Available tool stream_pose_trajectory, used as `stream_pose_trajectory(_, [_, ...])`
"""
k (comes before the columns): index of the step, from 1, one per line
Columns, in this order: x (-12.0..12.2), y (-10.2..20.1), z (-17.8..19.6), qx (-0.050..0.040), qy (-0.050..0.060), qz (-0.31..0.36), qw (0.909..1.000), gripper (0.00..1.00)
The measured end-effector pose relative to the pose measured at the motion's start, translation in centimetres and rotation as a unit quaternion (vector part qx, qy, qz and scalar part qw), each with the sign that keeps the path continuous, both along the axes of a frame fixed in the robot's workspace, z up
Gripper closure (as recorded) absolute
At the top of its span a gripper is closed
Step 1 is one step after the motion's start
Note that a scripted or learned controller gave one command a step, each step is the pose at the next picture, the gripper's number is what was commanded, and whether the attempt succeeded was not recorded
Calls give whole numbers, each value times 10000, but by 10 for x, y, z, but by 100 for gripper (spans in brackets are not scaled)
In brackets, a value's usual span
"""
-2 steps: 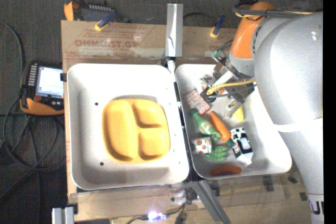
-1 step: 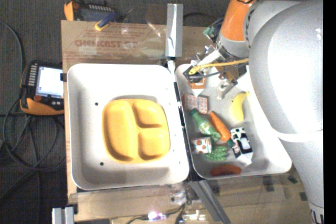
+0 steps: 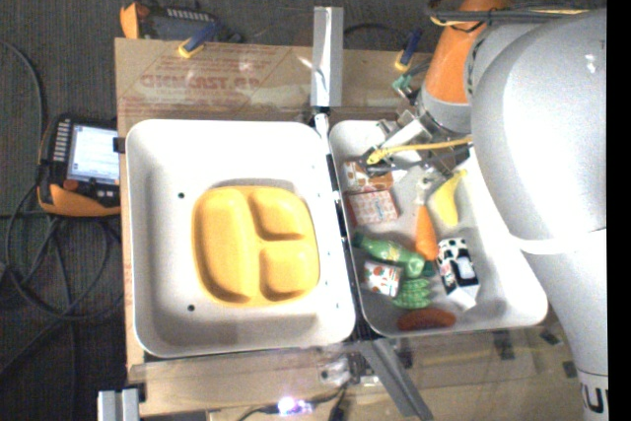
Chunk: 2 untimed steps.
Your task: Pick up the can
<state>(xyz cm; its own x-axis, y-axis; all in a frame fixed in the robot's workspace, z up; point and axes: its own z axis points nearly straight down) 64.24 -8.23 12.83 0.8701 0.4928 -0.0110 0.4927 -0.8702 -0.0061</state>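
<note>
While the can (image 3: 383, 279) sits on its side near the front of the right bin (image 3: 513, 311), touching the green bottle (image 3: 390, 251) and green pea pod (image 3: 414, 291), the gripper (image 3: 385, 153) is way off at the bin's back end, above a small carton (image 3: 357, 175). Can't tell how it's set. Left bin (image 3: 158, 212) has a yellow divided tray (image 3: 256, 244).

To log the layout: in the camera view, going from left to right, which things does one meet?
Tablet → left bin → yellow tray → green bottle → carrot → milk carton → arm
</note>
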Motion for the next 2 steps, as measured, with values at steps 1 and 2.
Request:
stream_pose_trajectory(1, [-64, 1, 50, 0, 8, -631, 9980, 0])
stream_pose_trajectory(2, [-115, -18, -26, -22, -129, -791, 9968, 0])
